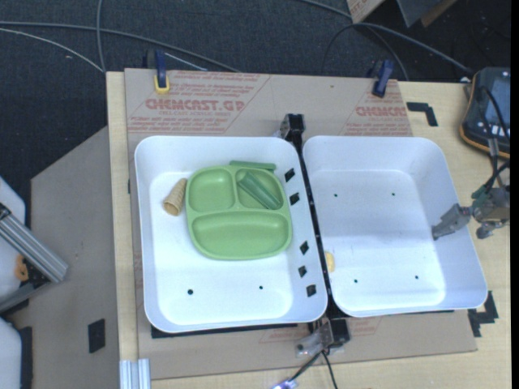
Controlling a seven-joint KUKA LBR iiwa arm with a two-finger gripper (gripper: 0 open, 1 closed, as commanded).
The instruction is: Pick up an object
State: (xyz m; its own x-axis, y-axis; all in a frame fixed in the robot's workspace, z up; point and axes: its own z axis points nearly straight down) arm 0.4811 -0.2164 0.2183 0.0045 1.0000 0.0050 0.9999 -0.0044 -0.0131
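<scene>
Two grey fingers of the gripper reach over the right bin's right wall, pinching nothing; whether spread or pressed together cannot be told. In the left bin lie a green divided plate, a green piece on its far-right compartment, and a tan cone just left of it.
</scene>
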